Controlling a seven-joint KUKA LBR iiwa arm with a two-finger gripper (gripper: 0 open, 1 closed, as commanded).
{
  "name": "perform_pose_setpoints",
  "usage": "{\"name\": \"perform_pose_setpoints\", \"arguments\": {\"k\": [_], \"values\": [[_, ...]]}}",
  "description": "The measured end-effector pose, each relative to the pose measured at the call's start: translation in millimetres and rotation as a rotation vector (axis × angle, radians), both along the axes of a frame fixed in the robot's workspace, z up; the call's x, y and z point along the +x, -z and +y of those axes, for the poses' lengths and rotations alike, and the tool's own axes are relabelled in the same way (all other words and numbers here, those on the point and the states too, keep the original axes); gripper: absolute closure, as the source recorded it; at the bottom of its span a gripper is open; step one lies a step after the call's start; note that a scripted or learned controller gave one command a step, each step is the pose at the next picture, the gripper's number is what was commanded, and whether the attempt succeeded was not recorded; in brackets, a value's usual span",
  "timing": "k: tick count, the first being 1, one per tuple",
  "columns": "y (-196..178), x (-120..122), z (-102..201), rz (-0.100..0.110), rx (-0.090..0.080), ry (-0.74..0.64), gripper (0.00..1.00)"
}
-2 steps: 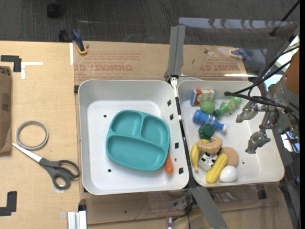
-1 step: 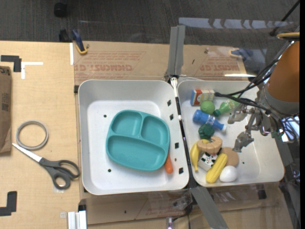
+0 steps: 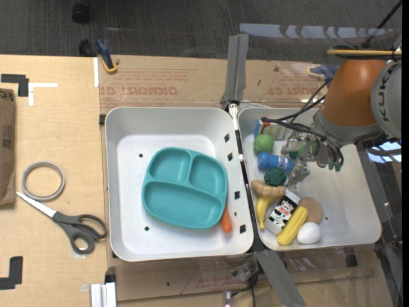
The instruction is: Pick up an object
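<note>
While the arm's gripper hangs low over the right bin, its opening cannot be told from this angle, and nothing is seen held in it; the pick is judged not yet made.

Right bin, candidates: green ball; blue cylinder just left of the gripper; dark green piece; tan bread-like item; banana; cow-patterned block; corn cob; white egg; brown round item.

Left bin: teal divided plate; small carrot at its edge.

Bench: scissors; tape roll.

Remaining: closing on one item and lifting it.
</note>
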State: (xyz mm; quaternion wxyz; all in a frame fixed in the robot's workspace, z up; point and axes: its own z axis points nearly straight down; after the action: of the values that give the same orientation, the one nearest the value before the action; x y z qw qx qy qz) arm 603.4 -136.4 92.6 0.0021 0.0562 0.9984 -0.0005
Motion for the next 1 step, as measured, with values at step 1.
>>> {"name": "perform_pose_setpoints", "arguments": {"k": [1], "values": [[0.4,-70.9,34.3,0.002,0.001,0.111,0.00]]}}
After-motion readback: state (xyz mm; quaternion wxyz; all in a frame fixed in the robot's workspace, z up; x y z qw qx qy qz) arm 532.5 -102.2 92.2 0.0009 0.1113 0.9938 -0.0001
